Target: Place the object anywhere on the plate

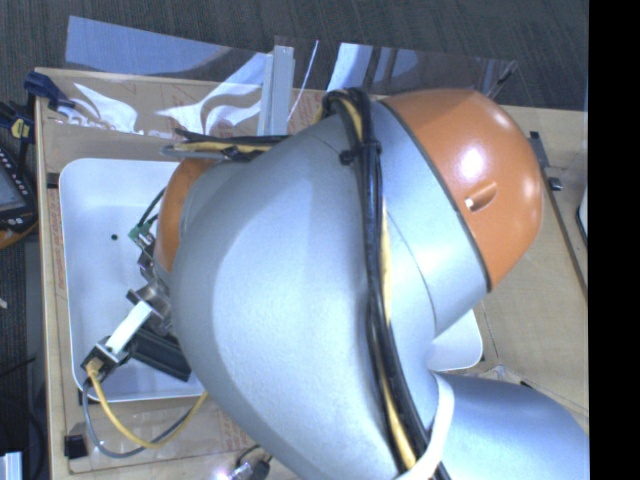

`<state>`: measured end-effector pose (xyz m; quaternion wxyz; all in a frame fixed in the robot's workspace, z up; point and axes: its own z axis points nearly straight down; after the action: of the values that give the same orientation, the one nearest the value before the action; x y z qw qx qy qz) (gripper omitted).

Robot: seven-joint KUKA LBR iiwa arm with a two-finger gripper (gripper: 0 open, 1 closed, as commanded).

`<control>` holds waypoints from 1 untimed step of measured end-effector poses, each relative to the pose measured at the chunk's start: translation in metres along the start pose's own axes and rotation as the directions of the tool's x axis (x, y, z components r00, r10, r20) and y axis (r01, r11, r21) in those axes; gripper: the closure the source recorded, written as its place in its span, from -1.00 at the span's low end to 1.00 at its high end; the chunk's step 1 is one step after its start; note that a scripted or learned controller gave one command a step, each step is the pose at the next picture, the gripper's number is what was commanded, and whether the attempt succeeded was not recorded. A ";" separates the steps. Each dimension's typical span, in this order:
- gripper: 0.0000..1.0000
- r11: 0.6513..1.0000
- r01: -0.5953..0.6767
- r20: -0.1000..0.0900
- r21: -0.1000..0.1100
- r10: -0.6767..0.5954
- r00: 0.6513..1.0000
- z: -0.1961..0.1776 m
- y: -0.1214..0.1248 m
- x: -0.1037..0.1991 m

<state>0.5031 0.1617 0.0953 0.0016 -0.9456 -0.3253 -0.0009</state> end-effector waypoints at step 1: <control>1.00 0.979 0.202 0.004 0.003 -0.202 0.979 -0.096 0.102 -0.074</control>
<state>0.5071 0.0354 0.1913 0.0019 -0.9076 -0.4199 0.0013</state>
